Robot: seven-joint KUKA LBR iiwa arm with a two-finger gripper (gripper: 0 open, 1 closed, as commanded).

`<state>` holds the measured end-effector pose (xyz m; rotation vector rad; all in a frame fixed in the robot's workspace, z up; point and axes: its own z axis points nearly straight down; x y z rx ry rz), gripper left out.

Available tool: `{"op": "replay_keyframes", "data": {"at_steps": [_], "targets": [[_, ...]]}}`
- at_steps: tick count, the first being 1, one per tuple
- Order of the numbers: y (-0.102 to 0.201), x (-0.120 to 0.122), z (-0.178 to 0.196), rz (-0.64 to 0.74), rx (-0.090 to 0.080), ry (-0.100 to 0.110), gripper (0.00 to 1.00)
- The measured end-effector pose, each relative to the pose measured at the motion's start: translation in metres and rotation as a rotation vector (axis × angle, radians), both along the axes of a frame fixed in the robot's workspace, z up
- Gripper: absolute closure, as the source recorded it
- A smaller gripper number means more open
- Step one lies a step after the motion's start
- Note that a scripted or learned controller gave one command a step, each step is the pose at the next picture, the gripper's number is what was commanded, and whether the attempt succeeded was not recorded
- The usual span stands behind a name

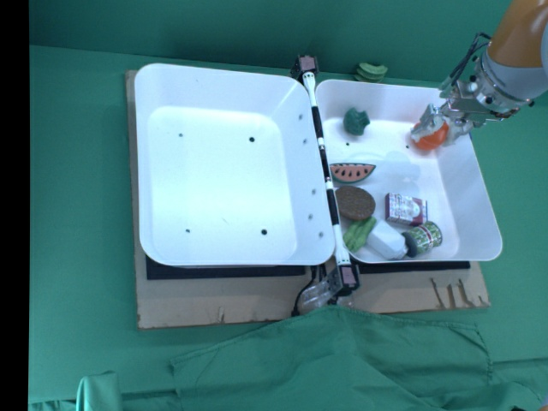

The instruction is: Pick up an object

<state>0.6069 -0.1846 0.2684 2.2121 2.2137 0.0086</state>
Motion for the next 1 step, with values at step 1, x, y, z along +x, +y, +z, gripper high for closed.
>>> {"op": "replay_keyframes", "data": {"at_steps": [1], "targets": [[0.0014,0.0004,0.067,0.008,0.0,0.001,1.0]]}}
